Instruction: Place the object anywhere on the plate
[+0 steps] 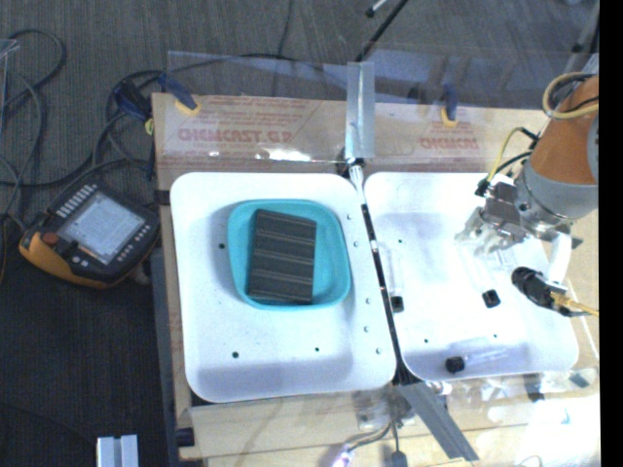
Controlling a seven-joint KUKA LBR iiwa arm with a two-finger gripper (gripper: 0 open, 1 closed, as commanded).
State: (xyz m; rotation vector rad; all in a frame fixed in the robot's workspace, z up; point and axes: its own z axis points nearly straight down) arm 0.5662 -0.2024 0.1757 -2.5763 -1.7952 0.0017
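Object: dark grey ribbed block point(283, 256) lying flat on the turquoise plate point(238, 261) in the left bin point(195, 339), well left of the claw point(496, 236). Long axis runs near-to-far, tilted slightly; ribs follow that axis. Claw hovers over the right bin point(438, 319); claw state cannot be judged.

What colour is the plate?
Teal-blue plate, seen in the camera view, under a dark ribbed block.

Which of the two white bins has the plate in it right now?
The left shallow white bin. It holds the turquoise rounded-square plate, with a dark ribbed rectangular block lying on it. The right white bin, under the end effector, has no plate.
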